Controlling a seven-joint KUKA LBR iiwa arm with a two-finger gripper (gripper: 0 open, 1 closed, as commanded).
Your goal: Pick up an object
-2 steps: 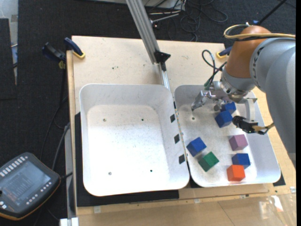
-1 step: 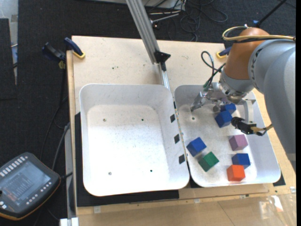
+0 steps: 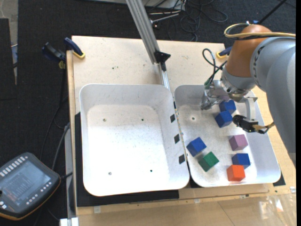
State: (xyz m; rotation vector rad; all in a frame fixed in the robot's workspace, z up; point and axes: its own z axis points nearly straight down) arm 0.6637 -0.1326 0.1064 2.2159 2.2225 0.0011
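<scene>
Blue cubes (image 3: 225,113) sitting in right bin (image 3: 270,173), far end. End effector (image 3: 208,102) hanging just left of them, over bin floor, positioned for grab; opening unclear, nothing seen gripped. Other blocks (image 3: 221,157) lying nearer front rim.

Robot lab, teach pendant (image 3: 23,187), floor cables (image 3: 197,18)

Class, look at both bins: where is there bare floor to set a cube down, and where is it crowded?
The left bin offers open floor wall to wall. The right bin is crowded: blue cube, green cube, purple cube, orange cube, gripper. Its bare patch lies beside the divider, above the blue cube.
</scene>
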